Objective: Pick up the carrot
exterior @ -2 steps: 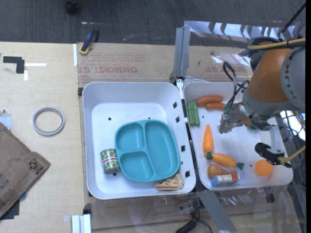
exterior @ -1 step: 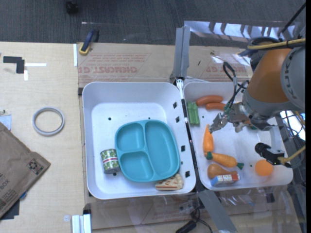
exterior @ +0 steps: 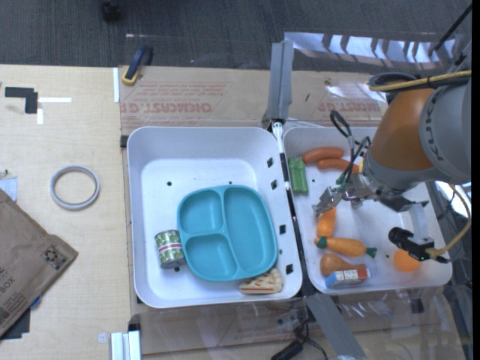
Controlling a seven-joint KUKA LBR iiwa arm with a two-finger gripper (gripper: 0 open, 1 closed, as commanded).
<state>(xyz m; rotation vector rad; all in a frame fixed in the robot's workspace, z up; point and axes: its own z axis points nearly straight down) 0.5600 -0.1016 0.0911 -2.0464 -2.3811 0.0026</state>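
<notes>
Gripper [exterior: 328,201] sits low in the right bin [exterior: 442,276], directly above a small orange piece; jaw state cannot be determined. Carrot [exterior: 345,246] lies just below, apart, ungrasped.

Carrot [exterior: 343,246] hemmed between an orange piece [exterior: 325,222] and a pear [exterior: 334,264].

Two bins [exterior: 142,201] — one plate [exterior: 225,231], one can [exterior: 169,248].
</notes>
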